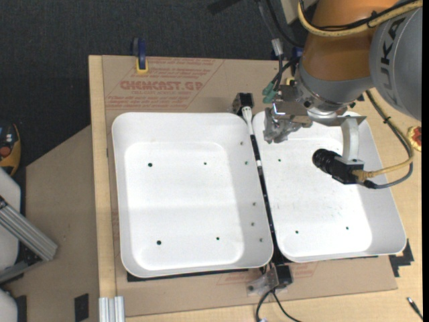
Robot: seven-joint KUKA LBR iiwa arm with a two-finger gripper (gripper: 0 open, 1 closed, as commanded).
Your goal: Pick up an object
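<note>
The left bin (181,193) lies bare. Right of it, over the right bin's (335,227) far-left corner, the gripper (276,134) hangs; its grip state can't be judged. No object to pick is apparent, so a grab likely closes on nothing.

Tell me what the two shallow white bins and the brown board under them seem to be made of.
The left shallow white bin and the right shallow white bin look like thin moulded plastic, smooth and slightly glossy: rounded corners, soft sheen. The brown board under them looks like matte cardboard or paper-faced sheet, with red print across it; which of the two is unclear.
</note>
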